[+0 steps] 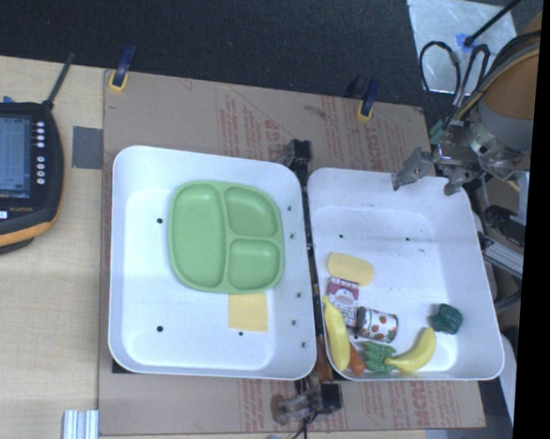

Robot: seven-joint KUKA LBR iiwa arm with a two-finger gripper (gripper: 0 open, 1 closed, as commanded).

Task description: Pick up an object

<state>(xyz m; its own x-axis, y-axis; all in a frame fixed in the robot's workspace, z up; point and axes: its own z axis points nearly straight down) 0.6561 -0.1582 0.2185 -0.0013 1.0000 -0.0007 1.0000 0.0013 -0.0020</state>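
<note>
Bench (23, 337): light wood top. Cardboard sheet (216, 116): brown, laid across the bench, held at its far edge by two clamps (122, 67), blue with yellow. Floor (223, 18): dark carpet, far side. Pendant (11, 172): orange and black, with screen, at left. Light: even, overhead.

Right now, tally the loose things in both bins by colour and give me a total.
Yellow: 4 - flat square, rounded slice, two bananas
Green: 2 - divided plate, small dark green item
Red and white: 2 - small carton, can
Orange: 1 - carrot-like piece
Total: 9
</note>
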